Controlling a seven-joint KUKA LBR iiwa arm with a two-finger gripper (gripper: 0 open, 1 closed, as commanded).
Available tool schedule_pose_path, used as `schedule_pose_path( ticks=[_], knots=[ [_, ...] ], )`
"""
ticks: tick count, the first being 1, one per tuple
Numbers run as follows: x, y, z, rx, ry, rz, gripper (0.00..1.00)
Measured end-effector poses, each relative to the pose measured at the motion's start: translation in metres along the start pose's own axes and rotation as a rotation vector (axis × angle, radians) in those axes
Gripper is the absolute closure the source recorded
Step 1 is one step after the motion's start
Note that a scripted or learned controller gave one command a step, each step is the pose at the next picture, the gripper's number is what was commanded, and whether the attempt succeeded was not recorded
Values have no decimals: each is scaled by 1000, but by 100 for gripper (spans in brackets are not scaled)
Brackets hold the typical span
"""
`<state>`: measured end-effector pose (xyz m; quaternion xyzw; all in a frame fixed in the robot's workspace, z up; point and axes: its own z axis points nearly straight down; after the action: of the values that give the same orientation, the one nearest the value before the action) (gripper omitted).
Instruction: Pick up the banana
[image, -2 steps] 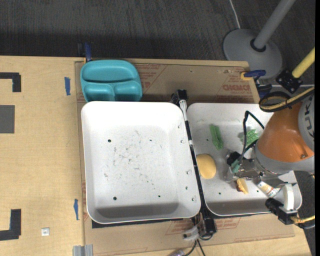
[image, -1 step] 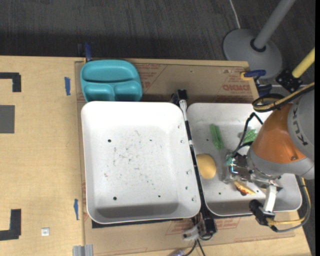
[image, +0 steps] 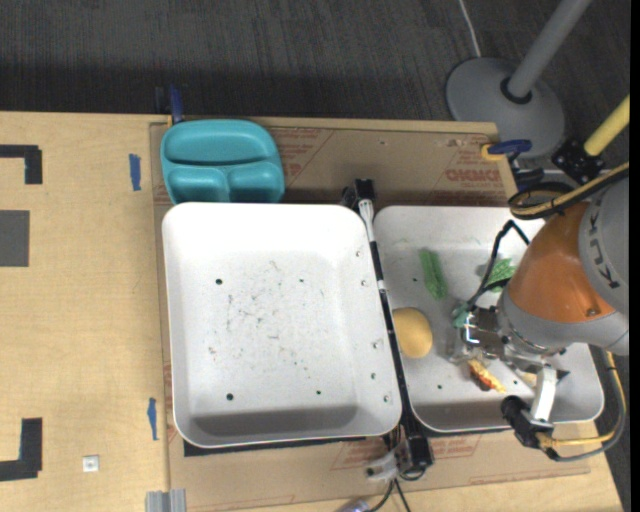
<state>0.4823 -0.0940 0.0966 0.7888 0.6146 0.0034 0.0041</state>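
Note:
A rounded yellow object (image: 412, 332) lies at the left side of the right bin (image: 440, 412), close to the divider between the bins. My gripper (image: 470, 338) hangs low inside that bin, just right of the yellow object, under the orange band of the arm (image: 560, 280). A small orange and yellow item (image: 486, 377) shows just below the gripper on the bin floor. The arm hides much of the right half of the bin.
A green strip (image: 433, 273) lies at the back of the right bin, with another green piece (image: 498, 270) beside the arm. The left bin (image: 270, 320) sits alongside. A teal tray (image: 222, 160) stands behind it. A grey stand base (image: 495, 90) is at the back right.

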Motion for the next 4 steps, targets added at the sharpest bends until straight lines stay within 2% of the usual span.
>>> schedule_pose_path(
  ticks=[1,3,4],
  knots=[
    [4,4,11,7,0,161,100],
    [4,6,-9,3,-1,161,100],
    [149,-40,-88,11,1,-14,100]
  ],
)
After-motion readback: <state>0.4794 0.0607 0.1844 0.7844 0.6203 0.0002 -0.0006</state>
